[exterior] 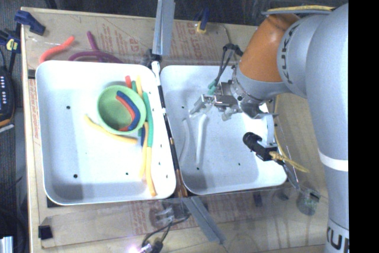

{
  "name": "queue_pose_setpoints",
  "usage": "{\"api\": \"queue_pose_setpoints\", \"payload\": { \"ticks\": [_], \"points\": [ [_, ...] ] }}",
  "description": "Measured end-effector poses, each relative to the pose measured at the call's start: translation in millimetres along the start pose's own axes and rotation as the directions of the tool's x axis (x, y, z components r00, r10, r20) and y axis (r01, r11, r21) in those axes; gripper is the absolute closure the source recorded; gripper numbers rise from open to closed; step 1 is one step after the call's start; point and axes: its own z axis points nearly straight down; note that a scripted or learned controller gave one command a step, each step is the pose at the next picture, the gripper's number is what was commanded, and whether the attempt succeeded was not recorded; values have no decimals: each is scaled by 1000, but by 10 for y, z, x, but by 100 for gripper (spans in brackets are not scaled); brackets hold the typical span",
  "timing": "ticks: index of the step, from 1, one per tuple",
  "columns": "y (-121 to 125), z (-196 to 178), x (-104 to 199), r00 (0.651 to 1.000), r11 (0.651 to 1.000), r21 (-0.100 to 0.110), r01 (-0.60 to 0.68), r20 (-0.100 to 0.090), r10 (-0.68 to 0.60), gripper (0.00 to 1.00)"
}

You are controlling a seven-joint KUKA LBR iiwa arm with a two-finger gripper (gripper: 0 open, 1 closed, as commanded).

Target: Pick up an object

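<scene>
My gripper hangs over the upper middle of the right bin, reaching in from the right. Just below it a pale white stick runs down the bin floor, its top end close under the gripper; whether the two touch I cannot tell. A second faint pale curved strip lies to the stick's left. In the left bin a green bowl holds a blue curved piece and a red one. Yellow sticks and a green stick lie beside the bowl.
A raised divider separates the two bins. Behind the left bin, on the bench, lie an orange tube and a purple tube. Blue clamps grip the bench's back edge. The arm's grey body covers the right bin's right side.
</scene>
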Motion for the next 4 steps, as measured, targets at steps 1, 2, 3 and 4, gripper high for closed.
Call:
{"api": "queue_pose_setpoints", "payload": {
  "ticks": [1, 2, 3, 4],
  "points": [
    [155, 848, -101, 989, 989, -5, 146, 1, -146, 0],
    [170, 735, -104, 989, 989, -6, 150, 2, -150, 100],
    [357, -880, -704, 860, 859, -6, 511, 7, -511, 100],
    [878, -458, -412, 809, 809, -6, 588, 5, -588, 100]
  ]
}}
